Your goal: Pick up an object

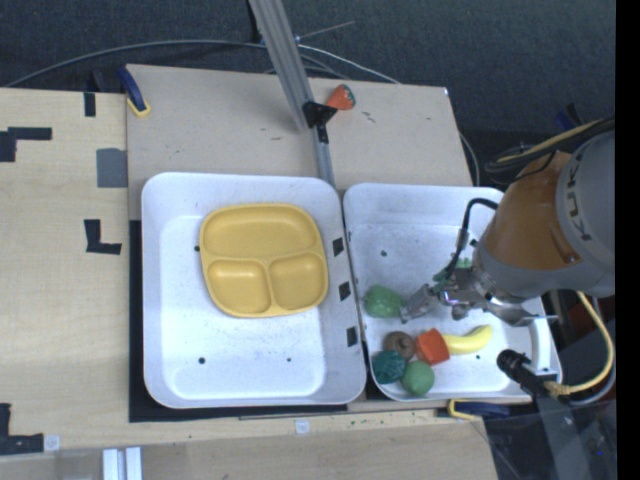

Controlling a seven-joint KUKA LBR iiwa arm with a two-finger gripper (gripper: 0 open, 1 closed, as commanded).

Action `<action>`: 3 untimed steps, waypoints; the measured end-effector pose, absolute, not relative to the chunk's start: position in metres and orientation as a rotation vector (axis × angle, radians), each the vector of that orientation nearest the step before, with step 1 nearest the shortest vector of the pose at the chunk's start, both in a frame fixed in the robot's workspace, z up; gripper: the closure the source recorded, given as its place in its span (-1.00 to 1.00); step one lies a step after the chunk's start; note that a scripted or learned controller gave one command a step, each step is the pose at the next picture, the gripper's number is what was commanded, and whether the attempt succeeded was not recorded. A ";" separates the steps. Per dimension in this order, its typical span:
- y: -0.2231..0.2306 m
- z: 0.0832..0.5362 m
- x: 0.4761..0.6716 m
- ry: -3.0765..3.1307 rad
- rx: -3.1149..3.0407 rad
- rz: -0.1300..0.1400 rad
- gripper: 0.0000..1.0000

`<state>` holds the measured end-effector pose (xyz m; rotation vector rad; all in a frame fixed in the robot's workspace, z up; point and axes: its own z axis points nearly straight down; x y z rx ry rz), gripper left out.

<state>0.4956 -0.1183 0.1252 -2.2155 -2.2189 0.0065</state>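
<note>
The arm reaches in from the right and holds its gripper [425, 306] low over the right bin [420, 208], just beside a green lump [381, 301] that lies near the bin's left wall. The metal tip nearest that lump looks close to touching it, but whether the fingers are spread, pressed together or pinching anything cannot be told from this slanted view, and nothing is plainly seen between them. The other candidates sit crowded in the bin's lower corner: a brown ring [400, 344], an orange block [432, 347], a yellow banana [467, 341], a teal ball [389, 367] and a green ball [418, 377], several touching each other. The left bin [160, 298] carries 1 yellow divided plate [265, 258], well apart from the gripper. The main risk, as I judge it, is a glancing contact: the rounded green lump could roll or slide toward the wall as the fingers close, leaving an empty grasp. Dropping toward the cluster instead risks nudging 2 pieces at once and pinching neither cleanly.
</note>
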 end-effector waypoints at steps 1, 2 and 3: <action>-0.118 0.088 0.495 -2.223 -2.220 0.003 -1.00; -0.117 0.099 0.495 -2.222 -2.217 0.002 1.00; -0.123 0.151 0.487 -2.223 -2.223 -0.002 1.00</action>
